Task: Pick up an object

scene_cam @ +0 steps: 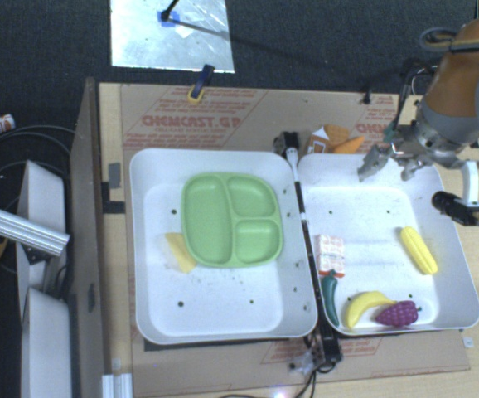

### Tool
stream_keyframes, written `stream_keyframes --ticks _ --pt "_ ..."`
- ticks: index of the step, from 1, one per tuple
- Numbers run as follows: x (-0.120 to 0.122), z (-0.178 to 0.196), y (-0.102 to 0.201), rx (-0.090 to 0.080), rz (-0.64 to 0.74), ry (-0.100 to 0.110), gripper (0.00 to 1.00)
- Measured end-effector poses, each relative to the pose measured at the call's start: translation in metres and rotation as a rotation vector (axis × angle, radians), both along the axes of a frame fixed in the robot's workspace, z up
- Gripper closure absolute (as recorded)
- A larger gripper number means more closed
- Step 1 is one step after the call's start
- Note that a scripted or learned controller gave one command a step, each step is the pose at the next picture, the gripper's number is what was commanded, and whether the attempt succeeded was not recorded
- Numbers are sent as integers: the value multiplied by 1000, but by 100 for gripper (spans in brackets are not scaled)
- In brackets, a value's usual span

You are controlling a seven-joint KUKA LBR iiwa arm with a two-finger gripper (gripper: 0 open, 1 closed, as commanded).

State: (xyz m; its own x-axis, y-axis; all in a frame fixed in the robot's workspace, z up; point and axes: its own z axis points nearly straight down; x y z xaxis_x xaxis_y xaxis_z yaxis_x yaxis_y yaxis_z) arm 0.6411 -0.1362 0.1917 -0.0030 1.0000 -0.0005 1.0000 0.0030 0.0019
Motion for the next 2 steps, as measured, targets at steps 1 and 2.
stream_keyframes --ticks 1,2 --pt "-54 37 -76 -3 -9 -1 0" --pt "-62 21 -55 0 1 1 0"
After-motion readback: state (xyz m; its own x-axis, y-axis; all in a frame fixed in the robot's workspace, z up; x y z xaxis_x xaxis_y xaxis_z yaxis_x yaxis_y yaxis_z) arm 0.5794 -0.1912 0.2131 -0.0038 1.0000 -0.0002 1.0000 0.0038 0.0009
